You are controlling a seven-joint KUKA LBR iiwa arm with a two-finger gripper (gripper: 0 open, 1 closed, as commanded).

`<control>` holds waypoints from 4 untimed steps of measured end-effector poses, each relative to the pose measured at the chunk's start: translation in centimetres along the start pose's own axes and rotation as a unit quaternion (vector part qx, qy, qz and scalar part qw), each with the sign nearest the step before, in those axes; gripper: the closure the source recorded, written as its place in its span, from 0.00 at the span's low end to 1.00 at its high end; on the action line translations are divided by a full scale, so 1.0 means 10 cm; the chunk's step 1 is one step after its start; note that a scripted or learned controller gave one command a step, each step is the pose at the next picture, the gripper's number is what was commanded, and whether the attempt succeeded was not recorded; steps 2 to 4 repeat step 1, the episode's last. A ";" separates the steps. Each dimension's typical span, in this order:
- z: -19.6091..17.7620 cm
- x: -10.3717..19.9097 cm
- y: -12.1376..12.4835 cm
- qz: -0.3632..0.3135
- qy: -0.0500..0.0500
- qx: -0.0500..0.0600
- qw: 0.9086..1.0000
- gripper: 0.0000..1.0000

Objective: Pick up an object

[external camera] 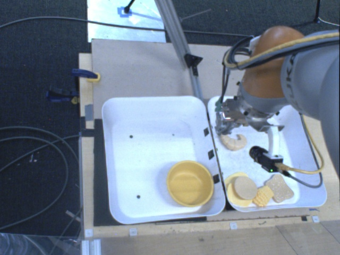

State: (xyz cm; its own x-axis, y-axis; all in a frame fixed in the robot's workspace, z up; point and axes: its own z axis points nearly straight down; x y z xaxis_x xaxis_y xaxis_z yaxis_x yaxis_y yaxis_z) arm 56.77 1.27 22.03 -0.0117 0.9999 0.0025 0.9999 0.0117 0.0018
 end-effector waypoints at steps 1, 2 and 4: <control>0.04 0.56 -0.15 0.001 0.000 0.001 1.000 1.00; 0.04 0.56 -0.15 0.001 0.000 0.001 1.000 1.00; 0.04 0.56 -0.15 0.001 0.000 0.001 1.000 1.00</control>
